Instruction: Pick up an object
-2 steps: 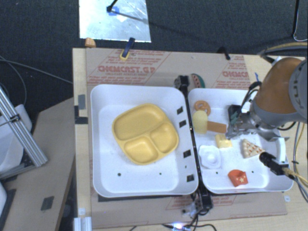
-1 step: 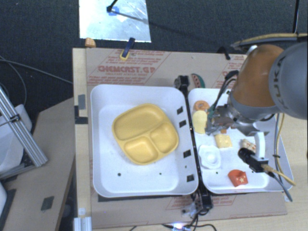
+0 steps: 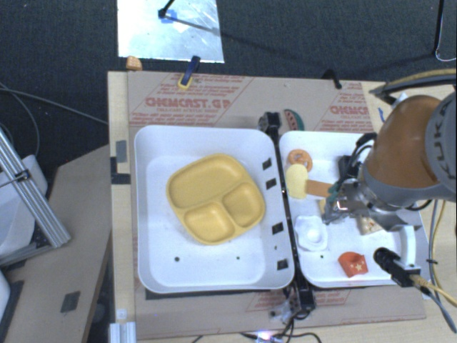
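Reaching into the right bin (image 3: 325,143), the gripper (image 3: 334,209) hangs over a white cup (image 3: 311,233), near a red block (image 3: 353,264) and an orange disc (image 3: 299,157); its grip cannot be made out. A smooth yellow divided plate (image 3: 215,198) fills the left bin (image 3: 153,191).

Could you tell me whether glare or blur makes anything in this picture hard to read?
Camera view: the silvery sheet above the bench glares white; the white bins look bright yet keep their edges; the yellow tray is sharp; the tool sits in the arm's shadow, details murky.
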Controlling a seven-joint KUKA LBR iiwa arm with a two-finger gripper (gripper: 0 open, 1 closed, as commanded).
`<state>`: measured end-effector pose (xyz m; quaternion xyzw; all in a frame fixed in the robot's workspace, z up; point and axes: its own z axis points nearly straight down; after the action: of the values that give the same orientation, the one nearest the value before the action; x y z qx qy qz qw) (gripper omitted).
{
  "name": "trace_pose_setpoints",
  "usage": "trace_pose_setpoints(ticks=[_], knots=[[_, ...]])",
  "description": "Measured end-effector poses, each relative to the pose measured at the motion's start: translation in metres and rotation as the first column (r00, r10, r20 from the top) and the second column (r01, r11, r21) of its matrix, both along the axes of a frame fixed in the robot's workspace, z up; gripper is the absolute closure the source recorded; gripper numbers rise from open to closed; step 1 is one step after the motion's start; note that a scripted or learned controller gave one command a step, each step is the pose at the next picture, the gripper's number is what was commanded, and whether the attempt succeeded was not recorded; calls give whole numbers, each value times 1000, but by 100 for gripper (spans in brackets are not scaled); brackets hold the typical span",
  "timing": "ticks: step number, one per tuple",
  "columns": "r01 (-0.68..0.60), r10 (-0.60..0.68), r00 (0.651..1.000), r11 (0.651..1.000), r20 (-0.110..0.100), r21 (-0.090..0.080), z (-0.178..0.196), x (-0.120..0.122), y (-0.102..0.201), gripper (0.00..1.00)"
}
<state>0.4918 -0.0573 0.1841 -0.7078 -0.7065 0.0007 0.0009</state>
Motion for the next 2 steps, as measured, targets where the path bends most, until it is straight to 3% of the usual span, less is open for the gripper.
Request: trace_pose_setpoints(ticks=[1,2], knots=[[-13,13,1000,1000,3,3,0,-5,77,100],[-12,12,1000,1000,4,3,18,-5,131,100]])
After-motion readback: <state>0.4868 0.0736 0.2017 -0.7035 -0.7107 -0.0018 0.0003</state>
